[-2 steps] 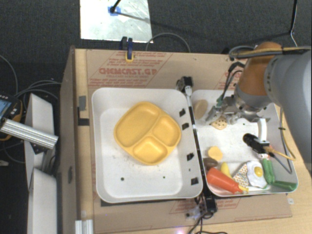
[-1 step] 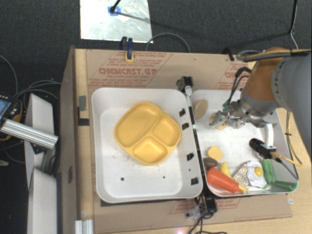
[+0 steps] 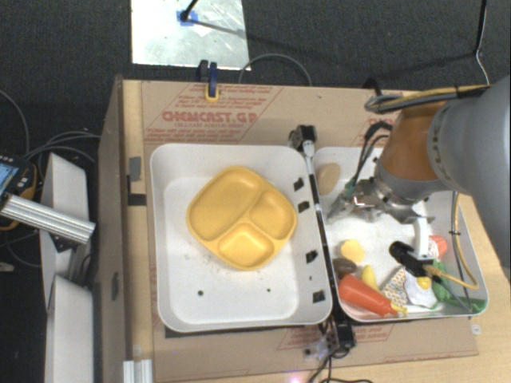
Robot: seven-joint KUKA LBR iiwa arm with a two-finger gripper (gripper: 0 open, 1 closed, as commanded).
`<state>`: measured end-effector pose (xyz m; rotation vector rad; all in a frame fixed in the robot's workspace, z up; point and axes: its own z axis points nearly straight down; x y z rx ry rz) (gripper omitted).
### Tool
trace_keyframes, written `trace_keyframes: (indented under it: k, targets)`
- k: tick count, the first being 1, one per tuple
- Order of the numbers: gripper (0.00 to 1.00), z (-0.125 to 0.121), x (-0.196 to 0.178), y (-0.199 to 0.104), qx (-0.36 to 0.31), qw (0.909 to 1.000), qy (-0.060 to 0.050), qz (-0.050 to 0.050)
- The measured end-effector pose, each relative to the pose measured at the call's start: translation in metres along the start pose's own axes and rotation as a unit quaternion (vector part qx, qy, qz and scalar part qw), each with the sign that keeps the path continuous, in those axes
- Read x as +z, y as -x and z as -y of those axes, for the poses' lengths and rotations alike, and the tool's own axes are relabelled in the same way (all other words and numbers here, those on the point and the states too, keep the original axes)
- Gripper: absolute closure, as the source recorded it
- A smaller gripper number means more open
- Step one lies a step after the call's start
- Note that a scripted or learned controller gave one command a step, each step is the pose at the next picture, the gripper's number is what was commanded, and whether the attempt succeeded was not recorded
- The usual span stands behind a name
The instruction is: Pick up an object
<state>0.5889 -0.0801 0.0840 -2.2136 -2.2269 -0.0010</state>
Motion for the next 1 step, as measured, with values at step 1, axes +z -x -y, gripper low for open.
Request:
trace_keyframes:
  k: [1]
  targets:
    - [0.0,0.0702,-0.1059,-0.0551,-0.001,1.0,0.003,-0.001]
